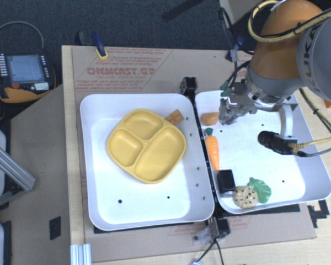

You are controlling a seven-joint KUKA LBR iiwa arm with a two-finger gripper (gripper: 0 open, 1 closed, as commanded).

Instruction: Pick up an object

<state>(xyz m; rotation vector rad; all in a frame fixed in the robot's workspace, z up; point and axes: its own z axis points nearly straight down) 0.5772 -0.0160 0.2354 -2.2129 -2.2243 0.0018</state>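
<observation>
In the right bin (298,170) an orange carrot (212,151) with a green top lies along the left wall. A small tan-orange piece (209,118) sits at the bin's upper left. My gripper (229,116) hangs just to the right of that piece, pointing down near the bin floor, and nothing shows between its fingers. A black block (225,180), a speckled cookie (244,196) and a green leafy toy (260,188) lie near the front edge.
The left bin (99,192) holds a yellow divided plate (147,144) with a small brown block (174,117) at its upper right rim. A black cable end (276,141) hangs over the right bin. The arm's orange band (284,32) looms over the bin's back.
</observation>
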